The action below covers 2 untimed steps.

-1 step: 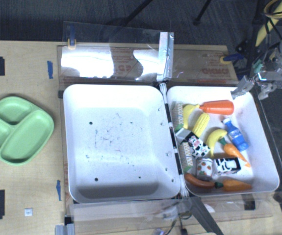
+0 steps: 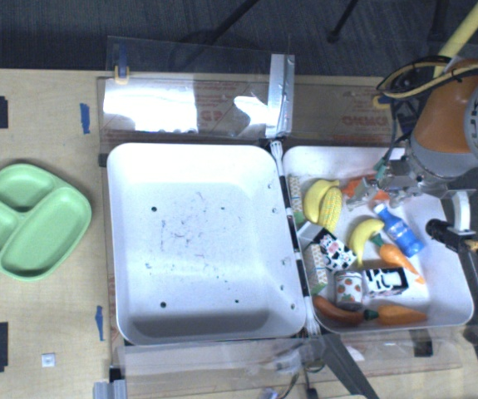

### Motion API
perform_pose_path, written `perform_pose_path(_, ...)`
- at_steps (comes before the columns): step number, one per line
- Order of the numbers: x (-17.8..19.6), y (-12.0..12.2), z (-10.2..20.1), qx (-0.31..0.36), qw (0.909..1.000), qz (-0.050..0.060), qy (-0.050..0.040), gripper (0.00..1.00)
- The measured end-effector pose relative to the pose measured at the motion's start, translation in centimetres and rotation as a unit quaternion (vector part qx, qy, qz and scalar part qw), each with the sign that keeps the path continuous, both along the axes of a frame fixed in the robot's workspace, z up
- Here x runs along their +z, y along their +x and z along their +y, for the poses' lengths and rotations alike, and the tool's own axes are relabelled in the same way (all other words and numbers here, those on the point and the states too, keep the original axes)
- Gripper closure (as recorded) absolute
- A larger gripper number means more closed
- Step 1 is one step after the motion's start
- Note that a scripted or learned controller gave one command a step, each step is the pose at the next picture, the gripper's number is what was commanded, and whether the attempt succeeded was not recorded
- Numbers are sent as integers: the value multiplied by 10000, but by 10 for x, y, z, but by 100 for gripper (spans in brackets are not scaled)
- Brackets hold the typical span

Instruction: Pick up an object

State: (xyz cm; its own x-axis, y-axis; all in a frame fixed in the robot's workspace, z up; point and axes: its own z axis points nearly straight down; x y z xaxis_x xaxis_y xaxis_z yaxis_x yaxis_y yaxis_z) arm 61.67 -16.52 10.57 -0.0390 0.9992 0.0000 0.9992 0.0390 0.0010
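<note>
Grey arm (image 2: 463, 115) reaches from right, gripper (image 2: 391, 181) low over right bin (image 2: 450, 293); grip state unclear.

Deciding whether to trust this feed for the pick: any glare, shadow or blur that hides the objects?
Camera view: strong glare on the clear panel behind the left bin, washing out what is under it; soft shadow along that bin's near wall; the whole picture is slightly soft, so the toys in the right bin, such as the corn cob and blue bottle, read by colour but not in fine detail.
</note>
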Motion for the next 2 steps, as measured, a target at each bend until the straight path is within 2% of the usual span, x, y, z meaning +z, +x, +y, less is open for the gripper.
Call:
perform_pose_path(1,-20,-30,-14,568,9984,-8,1,0)
perform_pose_path(2,-8,-28,-15,560,9984,-40,-7,100)
